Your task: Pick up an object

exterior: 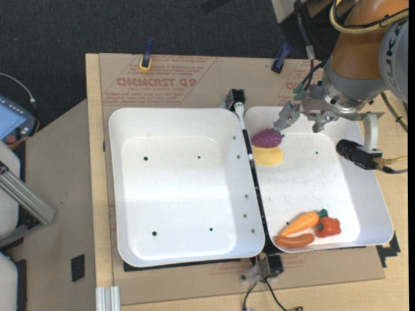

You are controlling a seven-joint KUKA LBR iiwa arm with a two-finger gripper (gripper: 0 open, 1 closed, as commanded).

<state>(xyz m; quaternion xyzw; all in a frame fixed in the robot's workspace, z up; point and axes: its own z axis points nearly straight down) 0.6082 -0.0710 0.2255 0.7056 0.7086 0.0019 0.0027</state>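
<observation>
- Clearly printed in red on the cardboard sheet [170,76] at the upper middle: "CHEMCAST GP".
- Upper right, the gripper [302,120] hangs over the right bin [363,193], fingers spread apart with nothing between them.
- Just left of it, a purple object [266,137] lies touching a yellow object [268,156].
- Lower right: carrot [301,223], red pepper [329,226], sausage [295,240].

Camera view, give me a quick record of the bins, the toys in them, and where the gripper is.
left bin: white, shallow
right bin: white, holds the toys
far end: purple toy touching yellow toy, beside the divider
near end: carrot, red pepper, sausage clustered
gripper: open, above the right bin's far end, holding nothing
</observation>
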